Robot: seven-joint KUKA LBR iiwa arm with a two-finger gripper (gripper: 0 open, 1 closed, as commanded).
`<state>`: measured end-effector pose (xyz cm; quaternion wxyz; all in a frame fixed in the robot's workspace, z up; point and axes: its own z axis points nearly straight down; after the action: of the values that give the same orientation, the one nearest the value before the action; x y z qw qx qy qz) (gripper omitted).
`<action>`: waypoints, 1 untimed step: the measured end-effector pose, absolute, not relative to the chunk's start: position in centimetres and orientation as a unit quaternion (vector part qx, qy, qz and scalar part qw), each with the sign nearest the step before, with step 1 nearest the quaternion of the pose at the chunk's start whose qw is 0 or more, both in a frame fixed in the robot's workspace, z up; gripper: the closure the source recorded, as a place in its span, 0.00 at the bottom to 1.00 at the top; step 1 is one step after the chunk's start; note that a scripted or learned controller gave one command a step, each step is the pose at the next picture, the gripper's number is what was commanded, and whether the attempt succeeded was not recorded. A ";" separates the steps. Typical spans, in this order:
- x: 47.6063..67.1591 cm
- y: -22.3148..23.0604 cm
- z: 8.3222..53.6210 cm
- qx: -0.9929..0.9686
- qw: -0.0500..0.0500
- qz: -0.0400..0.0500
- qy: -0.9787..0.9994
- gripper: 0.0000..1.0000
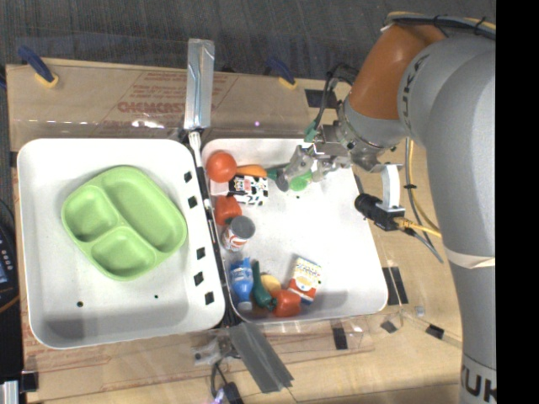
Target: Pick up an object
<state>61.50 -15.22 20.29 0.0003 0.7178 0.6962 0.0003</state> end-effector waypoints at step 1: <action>58.8 -20.1 15.1 0.705 -0.002 -0.001 0.709 1.00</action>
<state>58.78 -20.14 15.13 -0.0021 0.7050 0.7092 -0.0015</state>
